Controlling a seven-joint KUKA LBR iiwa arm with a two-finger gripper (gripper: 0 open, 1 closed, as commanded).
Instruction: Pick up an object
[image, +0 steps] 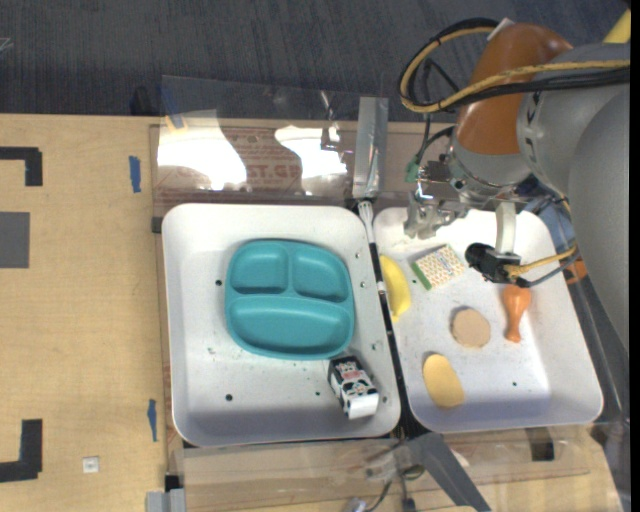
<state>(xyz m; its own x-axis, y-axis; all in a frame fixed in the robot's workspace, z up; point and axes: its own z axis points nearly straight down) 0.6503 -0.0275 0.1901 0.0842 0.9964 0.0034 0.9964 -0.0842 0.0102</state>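
The gripper (428, 222) hangs over the far left corner of the right bin (545, 372), close to the wall it shares with the left bin (195, 300). From this slant I cannot tell whether its jaws stand open or closed, nor whether anything is between them.

Just beside the gripper, toward the near side, lies a small patterned packet (440, 267) flat on the bin floor and turned at an angle to the walls. To its left a yellow banana (397, 286) lies along the shared wall, near the packet but apart from it. Further out sit a round tan disc (470, 327) in the middle of the bin and an orange piece (515, 311) to its right, narrow end toward the far side. A yellow oval (443, 380) lies nearest the front rim, well apart from the gripper. The arm (600, 150), with its orange band (510, 75), crosses above the bin's far right corner.

The left bin holds a teal divided plate (290, 298) near its centre and a small black-and-white carton (353, 387) by its front right corner. Both bins rest on the tan bench (70, 330).

The packet is roughly square — pale, covered in fine coloured dots, with a green strip along its left edge.
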